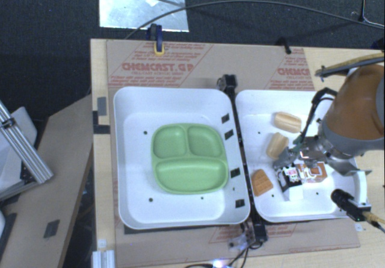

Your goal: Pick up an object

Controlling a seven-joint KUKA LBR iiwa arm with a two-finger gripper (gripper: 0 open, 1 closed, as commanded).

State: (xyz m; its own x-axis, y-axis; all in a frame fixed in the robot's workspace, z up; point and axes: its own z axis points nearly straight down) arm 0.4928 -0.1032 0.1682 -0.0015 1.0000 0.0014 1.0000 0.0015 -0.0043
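bins x2 [129, 110] | green tray x1 [189, 158] | bread-like pcs x3 [287, 121]

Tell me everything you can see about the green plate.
The green plate is a pale green, plastic-looking tray with rounded corners and three compartments: two small ones at the far side, one long one nearer the camera. It lies flat, right side up, about the middle of the left bin, resting on the bin's floor with nothing in it.

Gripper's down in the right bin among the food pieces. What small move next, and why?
Probably nudge the gripper slightly toward the left bin, over the brown cracker-like piece, before any grasp. It sits low in the right bin, just beside that piece, and nothing shows between its fingers. The two tan bread pieces lie farther up the bin.
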